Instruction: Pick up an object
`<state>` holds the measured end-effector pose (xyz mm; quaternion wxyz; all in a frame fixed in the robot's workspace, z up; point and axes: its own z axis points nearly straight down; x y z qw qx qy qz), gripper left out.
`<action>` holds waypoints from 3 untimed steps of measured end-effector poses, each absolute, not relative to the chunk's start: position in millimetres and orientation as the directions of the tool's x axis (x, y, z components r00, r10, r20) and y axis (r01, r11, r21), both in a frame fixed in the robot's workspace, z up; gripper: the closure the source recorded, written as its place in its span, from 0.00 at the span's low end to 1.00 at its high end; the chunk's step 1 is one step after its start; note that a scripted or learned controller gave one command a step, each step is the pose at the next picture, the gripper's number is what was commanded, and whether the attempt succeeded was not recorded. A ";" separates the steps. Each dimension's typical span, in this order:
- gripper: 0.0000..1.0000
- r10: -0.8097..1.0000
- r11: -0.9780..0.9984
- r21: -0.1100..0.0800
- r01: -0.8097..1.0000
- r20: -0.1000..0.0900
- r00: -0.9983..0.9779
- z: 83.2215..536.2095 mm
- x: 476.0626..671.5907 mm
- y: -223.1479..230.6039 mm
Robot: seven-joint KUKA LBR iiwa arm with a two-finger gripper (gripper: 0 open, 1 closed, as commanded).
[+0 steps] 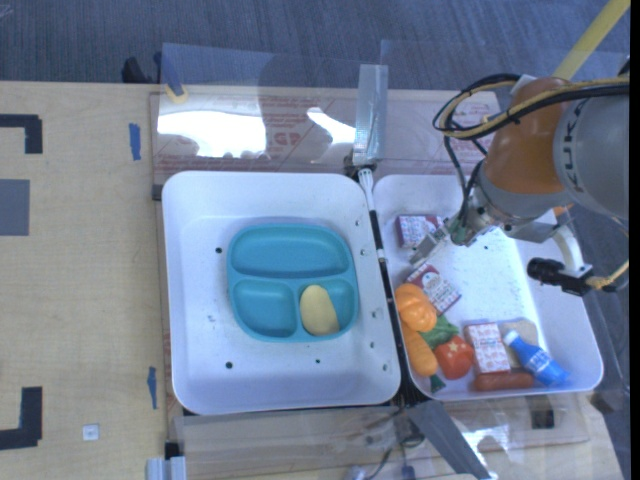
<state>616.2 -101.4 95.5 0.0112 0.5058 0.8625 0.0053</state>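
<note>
The grey arm carries white lettering on its casing at the right edge of the view, cut off so that only "KU" can be made out; the small packets bear red and white print too small to read. The gripper [437,244] hangs low over the far left part of the right bin [500,278], its tips just above a tilted red-and-white packet [434,286], and whether its fingers are spread or pressed together cannot be told; nothing is seen between them. A second packet [413,230] lies near the bin's far left corner. Along the bin's left wall sit an orange pepper [416,310], a carrot-like piece [419,351] and a red tomato [455,358]. By the near edge lie another printed packet [487,347], a red sausage [500,380] and a blue bottle [536,360] with a white cap. The left bin [190,298] holds a teal divided tray [280,253], with a yellow lemon-like object [319,310] in its near right compartment.
</note>
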 end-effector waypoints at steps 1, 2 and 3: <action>0.00 0.853 0.522 0.004 0.853 -0.004 -0.522 87.8 555.2 -116.0; 1.00 0.854 0.520 0.012 0.854 -0.009 -0.520 99.6 558.1 -115.9; 1.00 0.937 0.350 0.013 0.936 -0.002 -0.350 190.0 648.3 -34.2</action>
